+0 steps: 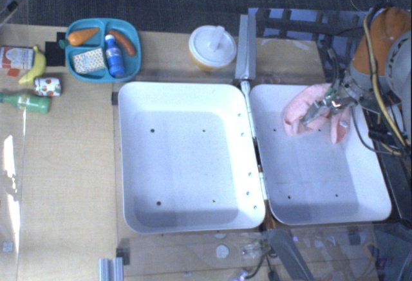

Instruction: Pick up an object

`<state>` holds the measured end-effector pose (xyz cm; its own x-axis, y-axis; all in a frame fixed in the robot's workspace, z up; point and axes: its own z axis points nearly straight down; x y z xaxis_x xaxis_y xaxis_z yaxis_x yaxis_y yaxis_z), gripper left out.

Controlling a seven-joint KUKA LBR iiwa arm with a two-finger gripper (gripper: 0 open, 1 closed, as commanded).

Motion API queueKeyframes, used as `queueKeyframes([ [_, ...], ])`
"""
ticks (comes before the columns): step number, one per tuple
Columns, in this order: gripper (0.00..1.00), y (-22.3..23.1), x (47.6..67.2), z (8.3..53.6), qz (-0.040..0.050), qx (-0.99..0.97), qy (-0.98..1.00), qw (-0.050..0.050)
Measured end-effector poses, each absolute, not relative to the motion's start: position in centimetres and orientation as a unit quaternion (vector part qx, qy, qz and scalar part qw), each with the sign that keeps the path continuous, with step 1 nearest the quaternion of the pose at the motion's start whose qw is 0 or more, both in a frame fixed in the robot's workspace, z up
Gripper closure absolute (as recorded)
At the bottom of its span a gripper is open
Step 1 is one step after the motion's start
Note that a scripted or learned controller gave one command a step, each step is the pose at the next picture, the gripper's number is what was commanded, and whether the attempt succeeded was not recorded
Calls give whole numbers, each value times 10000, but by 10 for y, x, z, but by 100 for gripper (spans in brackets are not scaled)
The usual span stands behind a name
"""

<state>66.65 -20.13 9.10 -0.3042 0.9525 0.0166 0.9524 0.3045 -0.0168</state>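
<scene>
A pink cloth [308, 112] is lying crumpled in the far part of the right bin [322, 199], close to that bin's far wall and toward its right side. The gripper [317, 110] is reaching in from the right and sitting right over the middle of the cloth, its dark metal fingers [311, 114] pointing left and down into the folds. Pink fabric is showing on both sides of the fingers, and they appear to be pinching a fold of the cloth between them, though the tips are partly sinking into the folds. A longer flap of the cloth is hanging toward the near side, just right of the fingers. The grey arm [393, 61] with its orange band is leaning over the right bin's far right corner. The left bin [187, 157] is sitting beside the right one, touching along the middle seam. On the wooden worktop [58, 177], far of the left bin, a white lidded cup [212, 47] is standing, and further left a blue divided tray [103, 49] is holding toy food. A banana [35, 66], a small can [47, 86] and a green bottle [27, 102] are lying near the left edge.
</scene>
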Motion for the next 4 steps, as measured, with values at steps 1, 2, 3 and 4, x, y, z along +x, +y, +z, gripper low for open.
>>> queueKeyframes([
  [1, 0, -197, 665, 88, 76, -5086, -8609, 87],
  [2, 0, -197, 665, 88, 76, -5085, -8610, 86],
  [3, 0, -182, 664, 88, 109, -4865, -8736, 39],
  [4, 0, -112, 653, 89, -1, -4527, -8916, -31],
])
